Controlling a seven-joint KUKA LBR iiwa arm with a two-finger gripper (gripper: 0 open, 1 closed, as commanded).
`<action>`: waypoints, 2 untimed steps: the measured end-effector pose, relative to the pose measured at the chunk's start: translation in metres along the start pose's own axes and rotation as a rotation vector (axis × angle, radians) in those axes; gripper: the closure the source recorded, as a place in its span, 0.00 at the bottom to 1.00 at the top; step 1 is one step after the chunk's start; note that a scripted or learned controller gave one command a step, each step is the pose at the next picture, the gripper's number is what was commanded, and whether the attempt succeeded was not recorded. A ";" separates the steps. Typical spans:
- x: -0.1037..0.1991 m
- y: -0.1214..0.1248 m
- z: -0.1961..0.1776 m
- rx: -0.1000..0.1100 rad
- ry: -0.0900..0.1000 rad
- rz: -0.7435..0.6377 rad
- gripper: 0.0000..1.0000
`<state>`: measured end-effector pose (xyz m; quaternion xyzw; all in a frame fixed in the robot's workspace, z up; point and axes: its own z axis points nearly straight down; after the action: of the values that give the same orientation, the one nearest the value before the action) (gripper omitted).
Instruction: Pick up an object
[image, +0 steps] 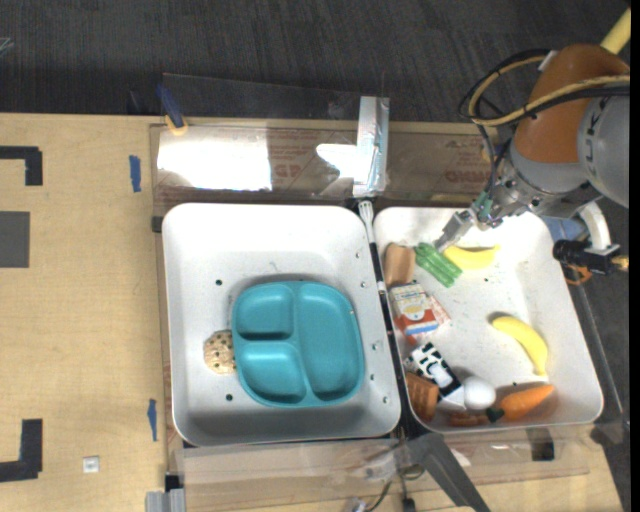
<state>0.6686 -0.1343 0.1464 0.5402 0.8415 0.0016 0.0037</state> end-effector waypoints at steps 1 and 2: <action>0.014 -0.074 0.060 0.006 0.003 0.009 0.00; 0.020 -0.006 0.032 0.049 0.030 -0.185 0.00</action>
<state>0.6549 -0.1183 0.1138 0.4599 0.8876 -0.0111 -0.0221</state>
